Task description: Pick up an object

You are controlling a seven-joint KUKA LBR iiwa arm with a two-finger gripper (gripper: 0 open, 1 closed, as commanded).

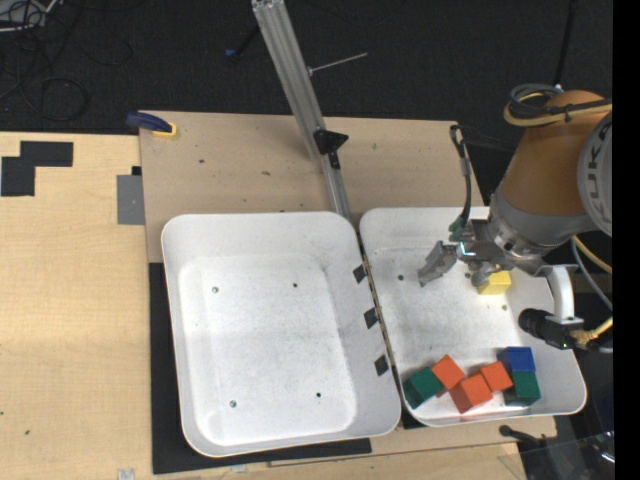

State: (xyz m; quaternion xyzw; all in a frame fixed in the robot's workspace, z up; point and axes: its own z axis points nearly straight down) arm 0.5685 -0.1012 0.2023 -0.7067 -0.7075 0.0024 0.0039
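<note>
Camera view: we log the claw point(437, 265) over the right bin point(430, 223), its grey fingers looking spread and nothing between them, though the view is small. A yellow block point(493, 282) lies just beside it, toward the arm's side. The other blocks point(478, 379) (orange, green, blue) cluster well apart, at the bin's near corner. We judge the yellow block the nearer target. Partial lettering on the arm point(553, 178) reads "UK".

partial letters "UK" (cut off), on arm point(600, 173)
</note>
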